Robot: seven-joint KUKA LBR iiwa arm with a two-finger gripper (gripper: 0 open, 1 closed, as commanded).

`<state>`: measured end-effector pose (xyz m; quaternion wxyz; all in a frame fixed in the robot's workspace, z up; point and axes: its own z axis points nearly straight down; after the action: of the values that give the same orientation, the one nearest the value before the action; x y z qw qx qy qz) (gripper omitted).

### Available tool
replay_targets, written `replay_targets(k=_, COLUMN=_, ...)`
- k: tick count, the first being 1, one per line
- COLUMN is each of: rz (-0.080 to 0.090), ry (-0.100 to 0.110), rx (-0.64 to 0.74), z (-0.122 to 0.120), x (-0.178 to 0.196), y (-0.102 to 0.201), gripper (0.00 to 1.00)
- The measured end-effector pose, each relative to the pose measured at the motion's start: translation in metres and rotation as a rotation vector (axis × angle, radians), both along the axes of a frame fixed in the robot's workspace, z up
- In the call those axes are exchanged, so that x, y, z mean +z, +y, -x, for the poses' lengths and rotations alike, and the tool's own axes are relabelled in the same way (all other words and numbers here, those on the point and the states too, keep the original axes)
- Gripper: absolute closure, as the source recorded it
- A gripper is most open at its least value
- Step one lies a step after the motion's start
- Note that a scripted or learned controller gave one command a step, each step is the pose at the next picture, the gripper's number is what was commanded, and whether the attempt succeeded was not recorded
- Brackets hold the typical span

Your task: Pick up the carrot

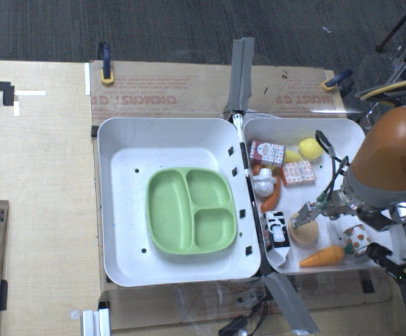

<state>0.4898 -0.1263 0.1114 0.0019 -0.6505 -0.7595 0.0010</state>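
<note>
Nearest, the carrot point(323, 257) lies along the front edge of the right bin point(343, 127), its tip pointing left, with a spotted white toy point(358, 239) just beside its thick end. Just above it the gripper point(306, 217) hangs over a round tan ball point(304, 232); whether it grips anything, I cannot tell. Farther back lie a red pepper point(271, 197), a red box point(298, 173), a second red-and-white box point(267, 152) and a lemon point(310, 148). In the left bin point(119, 208) sits a green divided tray point(191, 211).
</note>
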Motion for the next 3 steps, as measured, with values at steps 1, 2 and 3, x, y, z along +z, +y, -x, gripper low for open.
replay_targets(k=1, rz=0.002, ry=-0.003, rx=-0.065, z=0.011, x=0.098, y=-0.035, gripper=0.0)
replay_targets(k=2, rz=0.001, ry=-0.003, rx=-0.05, z=0.012, x=-0.001, y=0.016, gripper=0.0)
replay_targets(k=3, rz=0.002, ry=-0.004, rx=0.092, z=0.011, x=0.148, y=-0.014, gripper=0.0)
